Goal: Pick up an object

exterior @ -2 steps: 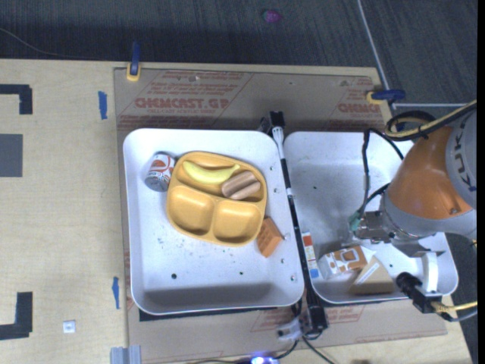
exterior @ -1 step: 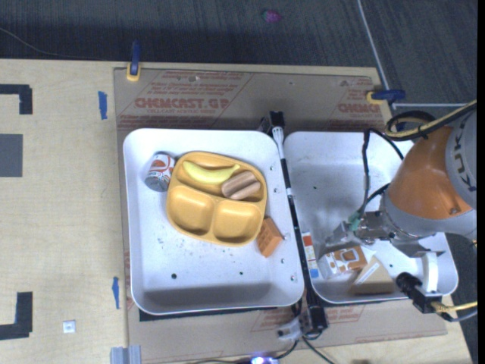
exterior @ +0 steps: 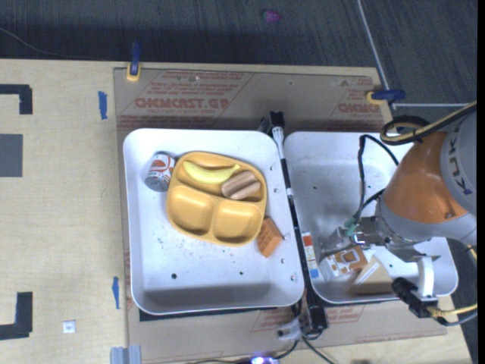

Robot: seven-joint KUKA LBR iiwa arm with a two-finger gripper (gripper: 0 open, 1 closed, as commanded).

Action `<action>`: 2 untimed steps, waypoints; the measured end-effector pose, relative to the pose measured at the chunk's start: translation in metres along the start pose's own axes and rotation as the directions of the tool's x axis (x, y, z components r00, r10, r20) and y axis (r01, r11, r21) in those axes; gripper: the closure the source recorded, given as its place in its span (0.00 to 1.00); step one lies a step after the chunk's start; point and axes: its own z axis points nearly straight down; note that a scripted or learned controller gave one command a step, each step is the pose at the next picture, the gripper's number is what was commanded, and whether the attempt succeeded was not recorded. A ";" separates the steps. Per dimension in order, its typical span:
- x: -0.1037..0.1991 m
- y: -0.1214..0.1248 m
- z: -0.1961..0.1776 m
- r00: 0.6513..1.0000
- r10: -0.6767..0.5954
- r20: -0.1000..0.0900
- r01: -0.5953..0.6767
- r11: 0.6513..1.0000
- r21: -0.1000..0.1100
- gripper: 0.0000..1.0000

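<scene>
My gripper (exterior: 347,238) is low in the right bin (exterior: 326,173), near its front, below the orange band of the arm (exterior: 424,188). Directly under and in front of it lies a small white and orange packet (exterior: 345,263), with a tan box (exterior: 373,276) beside it to the right. Whether the gripper touches the packet is hidden by the wrist. In the left bin (exterior: 151,271) a yellow divided plate (exterior: 216,214) holds a banana (exterior: 206,173) and a sausage (exterior: 241,186).
A small can (exterior: 158,171) lies at the left bin's back left, against the plate. A brown cracker-like piece (exterior: 269,240) rests at the plate's front right corner. A black rail (exterior: 292,203) separates the bins. Cables hang at the front right (exterior: 424,302).
</scene>
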 end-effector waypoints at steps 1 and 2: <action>-0.005 0.002 -0.011 1.000 0.005 0.012 -0.004 1.000 -0.011 1.00; -0.005 0.002 -0.011 1.000 0.004 0.012 -0.004 1.000 -0.011 0.00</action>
